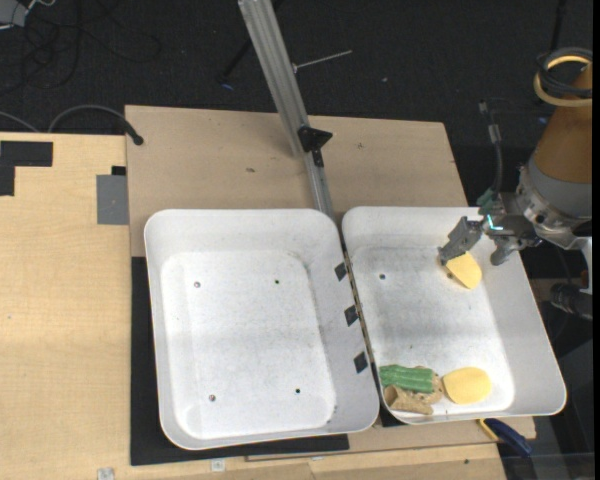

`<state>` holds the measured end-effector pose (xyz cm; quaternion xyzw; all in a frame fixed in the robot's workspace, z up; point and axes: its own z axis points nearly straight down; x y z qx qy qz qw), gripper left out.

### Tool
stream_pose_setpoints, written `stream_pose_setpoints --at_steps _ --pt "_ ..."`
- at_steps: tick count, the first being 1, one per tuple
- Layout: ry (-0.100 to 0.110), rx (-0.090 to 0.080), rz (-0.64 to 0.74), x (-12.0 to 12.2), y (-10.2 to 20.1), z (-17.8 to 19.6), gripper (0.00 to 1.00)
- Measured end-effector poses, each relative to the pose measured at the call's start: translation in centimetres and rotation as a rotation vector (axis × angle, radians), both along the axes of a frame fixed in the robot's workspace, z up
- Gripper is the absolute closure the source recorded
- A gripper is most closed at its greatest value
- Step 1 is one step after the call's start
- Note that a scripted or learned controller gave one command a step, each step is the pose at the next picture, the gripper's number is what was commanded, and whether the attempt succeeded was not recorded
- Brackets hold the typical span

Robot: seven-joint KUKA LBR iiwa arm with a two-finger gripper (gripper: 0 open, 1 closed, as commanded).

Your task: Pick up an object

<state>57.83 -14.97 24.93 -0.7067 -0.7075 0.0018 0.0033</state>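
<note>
My gripper [473, 255] hangs over the far right part of the right bin [420, 308], and its two dark fingers stand spread apart, so it looks open. A small yellow wedge [466, 271] lies on the bin floor just below the fingertips, close to the left finger [458, 238]. I see nothing pinched between the fingers. In the bin's near corner are a green piece [408, 377], a tan piece [413, 400] and a round yellow piece [467, 385], bunched together.
The left bin [180, 268] sits beside the right one, joined by black clips [350, 313]. A slanted aluminium rail [280, 78] rises behind the bins. The arm's orange band [565, 143] is at the right edge.
</note>
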Motion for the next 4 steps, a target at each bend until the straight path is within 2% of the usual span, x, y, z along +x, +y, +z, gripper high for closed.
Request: stream_pose_setpoints --at_steps 1,3,4 --pt "-0.004 -0.001 -0.001 0.1 -0.1 0.2 0.0" --pt "0.002 0.0 -0.002 0.7 -0.5 -12.2 0.0" --pt "-0.005 -0.002 -0.003 0.7 -0.4 -15.9 0.0"
